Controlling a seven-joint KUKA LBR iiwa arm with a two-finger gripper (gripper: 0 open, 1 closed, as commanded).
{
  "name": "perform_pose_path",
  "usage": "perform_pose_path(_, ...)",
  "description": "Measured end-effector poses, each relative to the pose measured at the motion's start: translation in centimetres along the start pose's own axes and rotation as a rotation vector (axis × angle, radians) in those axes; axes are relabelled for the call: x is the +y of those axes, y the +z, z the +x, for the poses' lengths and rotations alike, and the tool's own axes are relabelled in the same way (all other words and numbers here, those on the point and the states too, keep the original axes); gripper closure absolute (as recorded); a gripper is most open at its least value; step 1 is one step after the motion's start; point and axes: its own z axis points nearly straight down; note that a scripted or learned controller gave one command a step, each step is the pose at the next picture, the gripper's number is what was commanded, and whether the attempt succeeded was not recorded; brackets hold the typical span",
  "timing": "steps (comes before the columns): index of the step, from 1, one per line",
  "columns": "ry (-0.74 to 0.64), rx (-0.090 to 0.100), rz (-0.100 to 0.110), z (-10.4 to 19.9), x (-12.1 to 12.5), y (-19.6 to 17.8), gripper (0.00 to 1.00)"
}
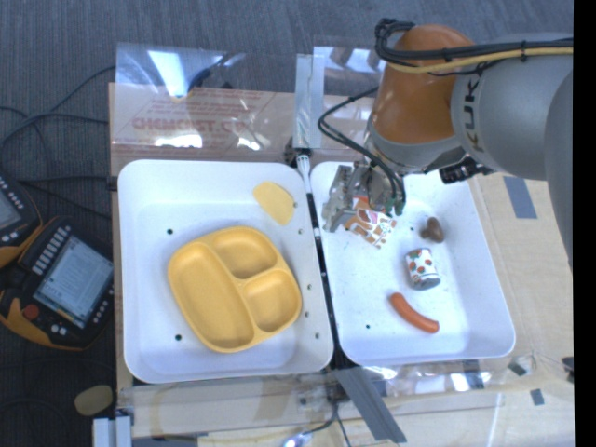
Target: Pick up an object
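Grey carpet [242, 17] surrounds the tabletop [535, 250], cables trailing across it at left beside a pendant controller [58, 282]. Two white bins sit side by side: the left bin [149, 203] carries a yellow divided plate [233, 287] and a yellow chip [275, 201]; the right bin [466, 324] holds a patterned packet [372, 224], a spotted can [422, 268], a sausage [413, 312] and a brown lump [433, 229]. "KU" reads on the arm [494, 101]. The tool [358, 198] hangs at the packet; whether it pinches anything cannot be told.
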Motion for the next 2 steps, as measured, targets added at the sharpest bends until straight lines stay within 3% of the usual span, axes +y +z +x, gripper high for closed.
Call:
perform_pose_path(1, 0.285, -0.002, 0.003, 1.9, -0.2, -7.1, 1.00)
perform_pose_path(2, -0.174, -0.002, 0.002, 0.9, -1.3, -7.0, 1.00)
